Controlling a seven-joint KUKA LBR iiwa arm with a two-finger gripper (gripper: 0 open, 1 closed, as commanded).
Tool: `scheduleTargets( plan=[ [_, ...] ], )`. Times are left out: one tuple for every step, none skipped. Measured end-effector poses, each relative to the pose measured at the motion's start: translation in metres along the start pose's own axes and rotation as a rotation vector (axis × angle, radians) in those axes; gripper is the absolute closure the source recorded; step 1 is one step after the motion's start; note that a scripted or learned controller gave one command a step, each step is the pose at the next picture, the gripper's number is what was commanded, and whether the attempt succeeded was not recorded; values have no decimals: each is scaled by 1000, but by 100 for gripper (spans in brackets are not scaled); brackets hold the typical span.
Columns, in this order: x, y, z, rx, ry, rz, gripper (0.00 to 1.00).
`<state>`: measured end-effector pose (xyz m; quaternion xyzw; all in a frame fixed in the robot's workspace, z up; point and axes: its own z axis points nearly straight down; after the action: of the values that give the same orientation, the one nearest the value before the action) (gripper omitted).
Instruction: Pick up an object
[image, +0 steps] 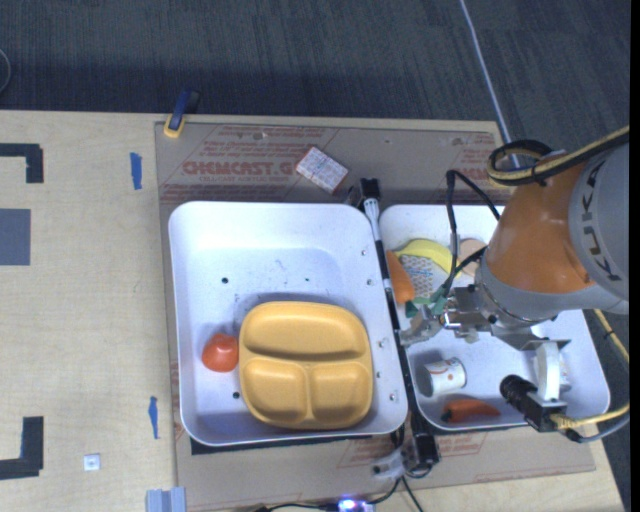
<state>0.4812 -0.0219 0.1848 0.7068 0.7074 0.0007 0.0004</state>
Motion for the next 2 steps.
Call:
scheduleTargets(
  plan=[
    [0,0,0,0,0,0,0],
    [-84,-3,70,3,0,2,0]
  ],
)
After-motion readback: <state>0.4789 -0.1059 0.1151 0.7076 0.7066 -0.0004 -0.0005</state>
